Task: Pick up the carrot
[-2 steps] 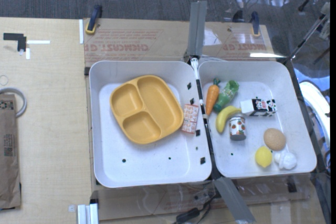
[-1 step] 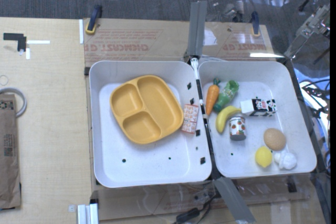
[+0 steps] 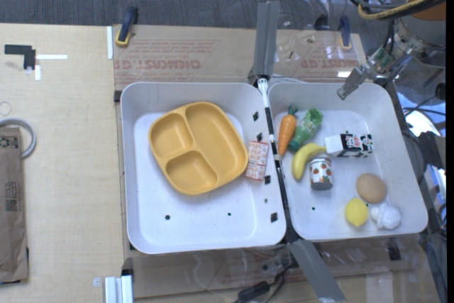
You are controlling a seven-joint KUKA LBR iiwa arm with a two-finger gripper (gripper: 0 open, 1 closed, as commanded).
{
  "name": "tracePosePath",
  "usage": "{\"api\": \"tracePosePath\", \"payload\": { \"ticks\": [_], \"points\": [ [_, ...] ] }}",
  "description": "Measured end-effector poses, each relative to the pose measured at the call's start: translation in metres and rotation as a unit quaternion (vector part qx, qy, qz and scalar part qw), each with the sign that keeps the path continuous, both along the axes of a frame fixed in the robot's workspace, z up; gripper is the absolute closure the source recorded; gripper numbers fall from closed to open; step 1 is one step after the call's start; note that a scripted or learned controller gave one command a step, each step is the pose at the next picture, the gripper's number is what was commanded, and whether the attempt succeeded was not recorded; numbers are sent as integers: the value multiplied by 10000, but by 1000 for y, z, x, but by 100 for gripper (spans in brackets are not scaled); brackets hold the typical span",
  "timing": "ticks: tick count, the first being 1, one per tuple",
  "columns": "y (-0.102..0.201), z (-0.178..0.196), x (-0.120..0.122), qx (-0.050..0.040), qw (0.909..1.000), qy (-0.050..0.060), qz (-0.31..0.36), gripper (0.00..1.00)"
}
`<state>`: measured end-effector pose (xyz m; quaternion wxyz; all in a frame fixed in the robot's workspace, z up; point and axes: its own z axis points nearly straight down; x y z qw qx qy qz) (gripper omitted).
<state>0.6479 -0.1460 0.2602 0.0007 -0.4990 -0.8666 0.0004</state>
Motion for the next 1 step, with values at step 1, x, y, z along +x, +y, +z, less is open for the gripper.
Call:
{"api": "tracePosePath", "payload": {
  "ticks": [1],
  "points": [
    [38,-118,11,-6,9968,3,-799,0]
  ]
}}
